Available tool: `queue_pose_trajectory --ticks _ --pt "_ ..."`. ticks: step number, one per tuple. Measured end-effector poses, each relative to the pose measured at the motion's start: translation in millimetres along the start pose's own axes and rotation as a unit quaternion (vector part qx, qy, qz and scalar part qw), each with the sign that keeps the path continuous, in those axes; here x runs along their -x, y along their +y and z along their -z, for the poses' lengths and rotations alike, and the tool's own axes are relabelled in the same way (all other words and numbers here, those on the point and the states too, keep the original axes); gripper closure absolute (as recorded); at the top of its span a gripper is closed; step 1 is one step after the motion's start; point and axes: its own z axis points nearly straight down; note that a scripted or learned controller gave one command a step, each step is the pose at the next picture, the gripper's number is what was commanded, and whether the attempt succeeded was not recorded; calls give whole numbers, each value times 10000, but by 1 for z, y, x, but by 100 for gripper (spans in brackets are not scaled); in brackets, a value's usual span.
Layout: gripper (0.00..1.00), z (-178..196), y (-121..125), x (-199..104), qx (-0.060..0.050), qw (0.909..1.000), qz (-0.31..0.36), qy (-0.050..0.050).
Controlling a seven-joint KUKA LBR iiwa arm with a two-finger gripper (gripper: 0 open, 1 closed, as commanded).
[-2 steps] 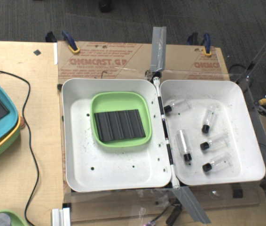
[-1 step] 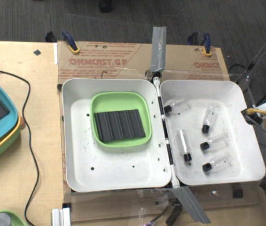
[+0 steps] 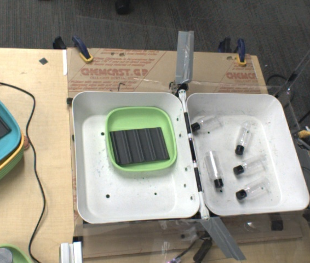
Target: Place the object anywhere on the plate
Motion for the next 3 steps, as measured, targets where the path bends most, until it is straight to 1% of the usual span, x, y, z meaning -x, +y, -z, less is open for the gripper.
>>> queue_pose_trajectory --ticks 1,2,3 --pt "0 -11 -1 0 -3 10000 -8 0" --pt "0 -13 -1 0 -1 10000 -4 1" --pt "0 137 -1 0 12 10000 26 2"
